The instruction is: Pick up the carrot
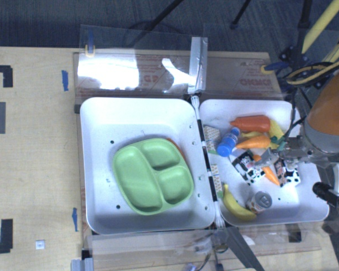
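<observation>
At the near edge of the right bin (305, 210) lies a yellow banana (235, 203). Just beside it, at about 3 o'clock from it, sits a small grey can (263, 200).

A little farther in is the gripper (281, 161). It comes in from the right and sits low over the toys in the middle of the right bin. I cannot tell how the gripper is set, because its tips are lost in the clutter. Two small black and white toys lie close to it, one (247, 170) at about 9 o'clock from it and one (292, 176) at about 5 o'clock.

A small carrot (270, 175) lies just beside the gripper, at about 7 o'clock from it. It is orange and thin, and it is tilted. I cannot tell if the gripper touches it.

A bit farther back is a longer orange toy (253, 143), at about 10 o'clock from the gripper. A blue bottle (228, 143) lies next to it on the left. Behind them, near the far wall of the bin, lies a fat orange-red toy (250, 123).

The grey arm (327, 123) with its orange band is at the right side.

The left bin (101, 117) holds a green tray (152, 175) with three parts. Both bins sit on a wooden desk (28, 151).
</observation>
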{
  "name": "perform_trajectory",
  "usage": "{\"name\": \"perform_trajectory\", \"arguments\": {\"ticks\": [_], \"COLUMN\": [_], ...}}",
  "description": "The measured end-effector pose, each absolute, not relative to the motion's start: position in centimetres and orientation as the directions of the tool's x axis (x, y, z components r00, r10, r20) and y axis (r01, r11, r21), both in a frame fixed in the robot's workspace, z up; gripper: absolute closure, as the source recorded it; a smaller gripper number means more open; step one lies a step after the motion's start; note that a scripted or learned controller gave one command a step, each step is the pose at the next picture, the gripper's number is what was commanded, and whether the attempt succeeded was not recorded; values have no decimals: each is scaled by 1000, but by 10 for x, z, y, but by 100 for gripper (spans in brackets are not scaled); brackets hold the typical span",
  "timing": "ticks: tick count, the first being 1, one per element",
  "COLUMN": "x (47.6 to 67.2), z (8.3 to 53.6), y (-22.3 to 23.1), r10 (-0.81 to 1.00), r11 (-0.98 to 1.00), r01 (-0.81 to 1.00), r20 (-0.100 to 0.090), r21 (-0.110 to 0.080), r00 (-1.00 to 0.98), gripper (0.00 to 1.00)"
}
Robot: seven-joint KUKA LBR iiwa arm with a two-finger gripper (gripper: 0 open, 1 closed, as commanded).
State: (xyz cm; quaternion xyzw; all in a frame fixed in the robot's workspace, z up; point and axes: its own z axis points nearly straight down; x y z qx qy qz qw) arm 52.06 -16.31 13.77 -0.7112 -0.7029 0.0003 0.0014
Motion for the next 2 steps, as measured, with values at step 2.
{"name": "perform_trajectory", "arguments": {"ticks": [2], "x": [500], "z": [169], "y": [-157], "r10": [840], "r11": [543], "r01": [840], "r20": [-3], "r21": [2], "r00": [-543], "gripper": [0]}}
